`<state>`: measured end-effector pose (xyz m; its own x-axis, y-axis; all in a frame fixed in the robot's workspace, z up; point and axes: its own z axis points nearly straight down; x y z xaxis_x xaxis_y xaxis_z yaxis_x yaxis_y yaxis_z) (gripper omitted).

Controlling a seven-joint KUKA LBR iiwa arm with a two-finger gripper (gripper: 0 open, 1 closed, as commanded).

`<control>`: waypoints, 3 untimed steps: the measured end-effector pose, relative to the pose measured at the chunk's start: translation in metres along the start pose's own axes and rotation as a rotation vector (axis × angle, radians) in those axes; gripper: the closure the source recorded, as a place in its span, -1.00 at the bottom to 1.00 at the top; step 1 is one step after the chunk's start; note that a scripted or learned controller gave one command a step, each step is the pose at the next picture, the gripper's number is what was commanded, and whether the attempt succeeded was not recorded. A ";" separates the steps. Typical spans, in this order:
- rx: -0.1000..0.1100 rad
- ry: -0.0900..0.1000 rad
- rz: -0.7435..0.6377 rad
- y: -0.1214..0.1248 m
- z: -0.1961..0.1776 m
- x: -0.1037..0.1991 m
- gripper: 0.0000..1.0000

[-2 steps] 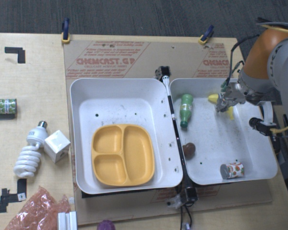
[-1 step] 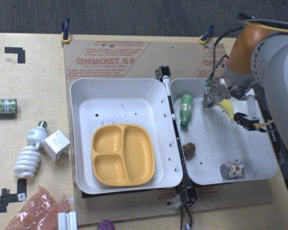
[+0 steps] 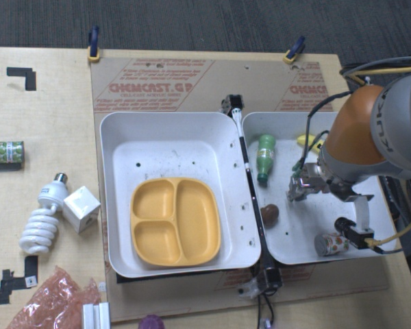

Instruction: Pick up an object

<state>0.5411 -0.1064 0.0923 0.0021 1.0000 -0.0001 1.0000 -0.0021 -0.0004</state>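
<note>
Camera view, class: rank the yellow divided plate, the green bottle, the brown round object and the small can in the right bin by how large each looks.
1. Yellow divided plate, by far the largest.
2. Green bottle.
3. Small can, lying on its side.
4. Brown round object, a little smaller than the can; those two look close.

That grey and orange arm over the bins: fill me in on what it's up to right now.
The arm is reaching into the right bin, its gripper low over the bin floor with nothing visibly held. Around it lie a green bottle, a small brown object, a small can and something yellow mostly hidden by the arm. The left bin holds a yellow divided tray. No pick has happened yet.
</note>
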 end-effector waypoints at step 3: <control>-0.001 -0.001 -0.005 0.107 -0.001 -0.020 -1.00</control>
<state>0.6483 -0.1270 0.0928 -0.0027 1.0000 -0.0013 1.0000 0.0027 0.0006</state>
